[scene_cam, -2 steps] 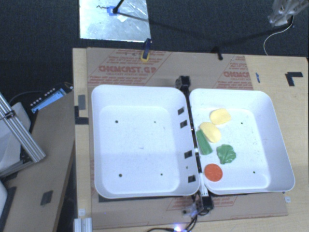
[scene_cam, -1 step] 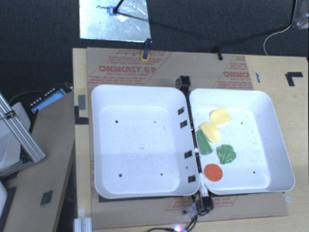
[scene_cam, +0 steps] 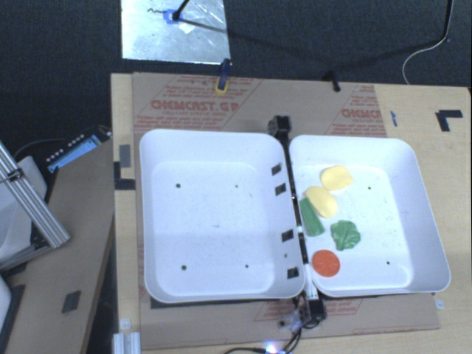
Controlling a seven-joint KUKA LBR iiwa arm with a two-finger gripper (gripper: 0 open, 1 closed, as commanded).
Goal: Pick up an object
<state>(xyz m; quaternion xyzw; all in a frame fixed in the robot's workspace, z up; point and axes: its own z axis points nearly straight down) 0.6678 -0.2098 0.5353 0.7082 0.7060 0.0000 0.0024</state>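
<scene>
- Two shallow white plastic bins sit side by side on the bench (scene_cam: 413, 102), which is covered by a brown cardboard sheet printed with red lettering.
- The left white bin (scene_cam: 158, 198) shows only small dark dots on its floor.
- The right white bin (scene_cam: 413, 198) holds five small objects, all grouped in its left half.
- A pale yellow rounded object (scene_cam: 336, 177) lies nearest the far wall of the right bin.
- A second pale yellow oval object (scene_cam: 321, 201) lies just in front of it, apart from it by a narrow gap.
- A dark green elongated object (scene_cam: 310, 217) lies against the near-left side of the second yellow object, close to the wall shared by the two bins.
- A green leafy-shaped object (scene_cam: 345, 235) lies just to the right of the elongated green one.
- A round orange-red object (scene_cam: 327, 263) lies nearest the front wall, in front of both green objects.
- A silver foil square (scene_cam: 175, 19) lies on the dark floor beyond the bench.
- A grey metal rail (scene_cam: 29, 201) slants across the left edge.
</scene>
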